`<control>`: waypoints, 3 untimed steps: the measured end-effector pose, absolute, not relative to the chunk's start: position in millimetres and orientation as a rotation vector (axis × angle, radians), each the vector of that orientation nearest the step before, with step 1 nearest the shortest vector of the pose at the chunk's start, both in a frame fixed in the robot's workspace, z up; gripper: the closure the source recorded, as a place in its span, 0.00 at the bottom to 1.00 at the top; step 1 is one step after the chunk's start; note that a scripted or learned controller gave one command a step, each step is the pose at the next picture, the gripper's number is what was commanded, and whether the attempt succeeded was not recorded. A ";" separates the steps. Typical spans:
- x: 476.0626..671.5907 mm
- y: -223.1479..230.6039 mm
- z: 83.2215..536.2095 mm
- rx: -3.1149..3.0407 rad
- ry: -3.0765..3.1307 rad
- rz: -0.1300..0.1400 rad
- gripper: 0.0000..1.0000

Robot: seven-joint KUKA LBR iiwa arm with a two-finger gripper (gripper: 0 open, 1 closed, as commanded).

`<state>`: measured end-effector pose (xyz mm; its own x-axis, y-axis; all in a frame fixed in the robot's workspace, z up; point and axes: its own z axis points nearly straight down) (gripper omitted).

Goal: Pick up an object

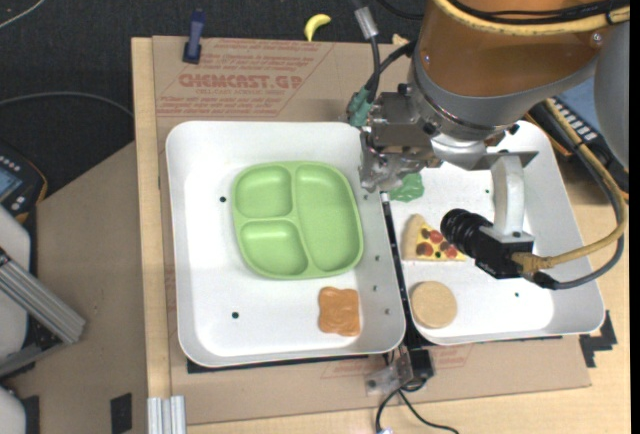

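The big grey and orange arm (510, 12) reaches in from the right and hangs low over the two white bins. Its gripper (385, 172) sits right at the wall where the bins meet, near the back. A small green thing (407, 187) peeks out just under it, in the right bin (560, 222). The arm covers most of that green thing, so it is hard to say what it is.

The gripper is dark and mostly hidden by the wrist above it. I cannot tell if the fingers are wide or narrow, or if they hold anything.

There are a few things the arm could pick. In the right bin there is a toy pizza slice (430, 240) and, just in front of it, a round tan cookie (434, 304). In the left bin (200, 222) there is a green plate (297, 219) with three parts, and an orange toy (339, 311) near the front corner. All of these lie flat in their bins. None is lifted up.

So the job looks like it is only at the start. The arm is down near the green thing, which may be what it is going for. Nothing is seen in its grip yet. What is left is to close on one thing and lift it clear of the bin.
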<state>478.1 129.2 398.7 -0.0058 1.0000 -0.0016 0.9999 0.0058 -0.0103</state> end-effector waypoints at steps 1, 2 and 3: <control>479.9 126.9 414.8 -2.220 -2.225 -0.006 1.00; 491.6 160.9 454.2 -2.218 -2.228 -0.009 1.00; 476.9 228.5 387.4 -2.208 -2.227 0.012 1.00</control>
<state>476.9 228.5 387.4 -0.0083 1.0000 -0.0016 0.9999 0.0083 -0.0092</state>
